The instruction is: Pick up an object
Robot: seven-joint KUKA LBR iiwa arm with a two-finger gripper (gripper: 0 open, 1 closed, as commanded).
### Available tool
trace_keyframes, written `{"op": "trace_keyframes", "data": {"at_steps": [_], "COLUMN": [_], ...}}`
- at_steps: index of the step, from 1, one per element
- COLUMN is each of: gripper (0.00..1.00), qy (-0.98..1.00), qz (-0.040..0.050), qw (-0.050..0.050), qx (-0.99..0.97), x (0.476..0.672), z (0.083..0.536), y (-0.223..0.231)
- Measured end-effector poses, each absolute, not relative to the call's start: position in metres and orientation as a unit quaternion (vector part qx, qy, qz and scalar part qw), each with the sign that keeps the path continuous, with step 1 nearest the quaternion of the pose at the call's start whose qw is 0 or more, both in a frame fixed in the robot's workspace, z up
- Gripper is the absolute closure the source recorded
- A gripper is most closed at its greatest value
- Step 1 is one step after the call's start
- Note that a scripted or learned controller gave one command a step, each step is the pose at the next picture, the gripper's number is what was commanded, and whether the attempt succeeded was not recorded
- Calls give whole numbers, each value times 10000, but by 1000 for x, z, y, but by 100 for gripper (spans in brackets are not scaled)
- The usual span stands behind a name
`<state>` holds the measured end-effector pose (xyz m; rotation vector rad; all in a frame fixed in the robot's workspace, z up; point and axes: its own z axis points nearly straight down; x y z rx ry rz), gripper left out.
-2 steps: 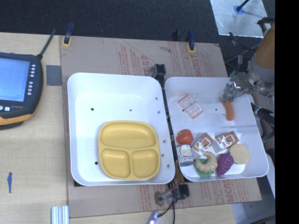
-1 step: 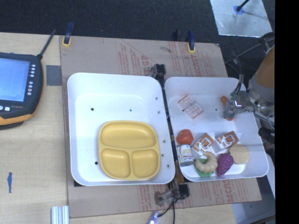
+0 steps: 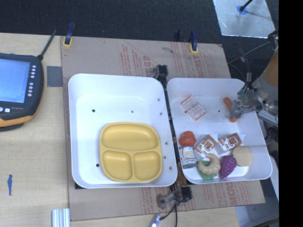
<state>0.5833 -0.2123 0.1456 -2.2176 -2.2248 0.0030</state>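
**Pincer down by the little orange stick**

Camera view: In the right bin, a small orange stick lies near the far right wall. Its long way runs from far to near. The pincer sits just to the right of it, very close or touching. It is too blurry to tell how the pincer is set or if it has the stick.
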Motion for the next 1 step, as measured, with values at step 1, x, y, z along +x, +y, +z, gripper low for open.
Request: {"op": "trace_keyframes", "data": {"at_steps": [1], "gripper": [100], "qy": [-7085], "qz": [7], "qw": [8], "qx": [-7058], "x": [656], "z": [135], "y": [-212]}}
